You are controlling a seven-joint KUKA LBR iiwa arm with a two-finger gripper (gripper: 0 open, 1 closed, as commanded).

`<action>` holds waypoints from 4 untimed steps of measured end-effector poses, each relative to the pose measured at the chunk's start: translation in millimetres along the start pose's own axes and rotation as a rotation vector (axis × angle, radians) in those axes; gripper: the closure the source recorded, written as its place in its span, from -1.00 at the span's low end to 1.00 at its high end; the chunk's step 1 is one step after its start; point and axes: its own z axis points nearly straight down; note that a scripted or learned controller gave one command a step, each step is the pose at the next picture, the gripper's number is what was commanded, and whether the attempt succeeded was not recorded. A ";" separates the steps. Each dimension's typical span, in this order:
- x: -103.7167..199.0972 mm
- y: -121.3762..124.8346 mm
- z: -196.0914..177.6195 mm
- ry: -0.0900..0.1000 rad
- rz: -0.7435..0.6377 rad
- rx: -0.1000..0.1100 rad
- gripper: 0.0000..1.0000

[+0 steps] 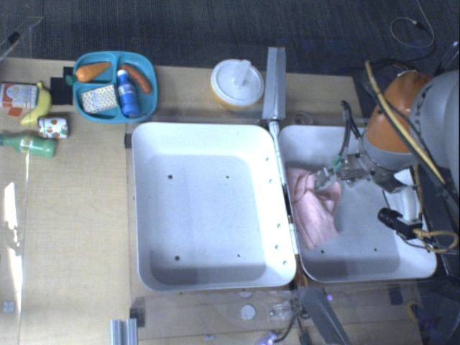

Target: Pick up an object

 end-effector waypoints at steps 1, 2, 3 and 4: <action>-52.6 -26.0 12.8 0.006 -0.309 0.009 -1.00; -1.5 -48.6 11.1 0.007 -0.349 0.006 -1.00; -2.5 -44.8 -1.5 -0.001 -0.349 -0.004 1.00; -0.7 17.3 -41.4 0.011 -0.540 0.013 1.00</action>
